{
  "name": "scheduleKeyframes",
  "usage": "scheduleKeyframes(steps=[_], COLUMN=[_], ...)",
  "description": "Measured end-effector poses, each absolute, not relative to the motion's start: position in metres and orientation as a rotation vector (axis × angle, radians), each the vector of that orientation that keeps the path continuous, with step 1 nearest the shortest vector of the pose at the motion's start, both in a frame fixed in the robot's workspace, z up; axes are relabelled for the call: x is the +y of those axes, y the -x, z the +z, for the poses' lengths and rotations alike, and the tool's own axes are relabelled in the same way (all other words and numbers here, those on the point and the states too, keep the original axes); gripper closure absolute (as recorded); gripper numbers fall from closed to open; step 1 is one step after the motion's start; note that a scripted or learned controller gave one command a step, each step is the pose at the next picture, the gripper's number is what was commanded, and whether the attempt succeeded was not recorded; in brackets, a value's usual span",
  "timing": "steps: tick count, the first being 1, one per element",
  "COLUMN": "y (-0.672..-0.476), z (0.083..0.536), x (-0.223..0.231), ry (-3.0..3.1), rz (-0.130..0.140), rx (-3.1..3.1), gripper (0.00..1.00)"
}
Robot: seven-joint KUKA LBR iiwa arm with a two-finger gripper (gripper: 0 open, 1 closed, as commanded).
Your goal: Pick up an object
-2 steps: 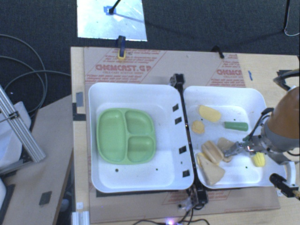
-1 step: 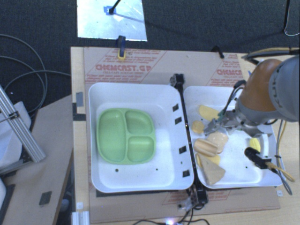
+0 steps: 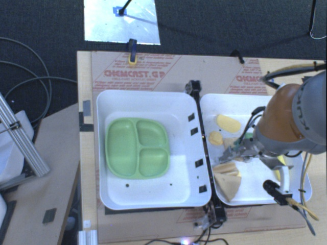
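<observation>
From above, the gripper (image 3: 231,152) hangs low in the right bin (image 3: 245,100), just over a tan wedge (image 3: 227,180) and beside two yellow pieces (image 3: 228,123). A green divided tray (image 3: 137,148) lies in the left bin (image 3: 148,98).

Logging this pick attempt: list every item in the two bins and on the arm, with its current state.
Green three-compartment plastic tray: flat in the left white bin, nothing in it.
Yellow oval piece: lying in the right white bin, untouched.
Tan wedge-shaped piece: lying at the right bin's front-left.
Gripper: low over the right bin, beside the wedge.
</observation>
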State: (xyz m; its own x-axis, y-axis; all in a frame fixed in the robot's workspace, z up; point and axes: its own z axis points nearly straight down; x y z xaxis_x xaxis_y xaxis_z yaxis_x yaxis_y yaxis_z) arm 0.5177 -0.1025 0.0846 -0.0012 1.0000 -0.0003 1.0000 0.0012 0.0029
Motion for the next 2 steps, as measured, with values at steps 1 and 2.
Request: scheduleKeyframes(steps=[1,2], y=[-0.521,-0.522], z=[0.097,0.108], x=[-0.105,-0.105], ry=[-2.213,-2.212], rz=[0.007,0.010], rx=[2.214,2.214], gripper=[1.00,1.00])
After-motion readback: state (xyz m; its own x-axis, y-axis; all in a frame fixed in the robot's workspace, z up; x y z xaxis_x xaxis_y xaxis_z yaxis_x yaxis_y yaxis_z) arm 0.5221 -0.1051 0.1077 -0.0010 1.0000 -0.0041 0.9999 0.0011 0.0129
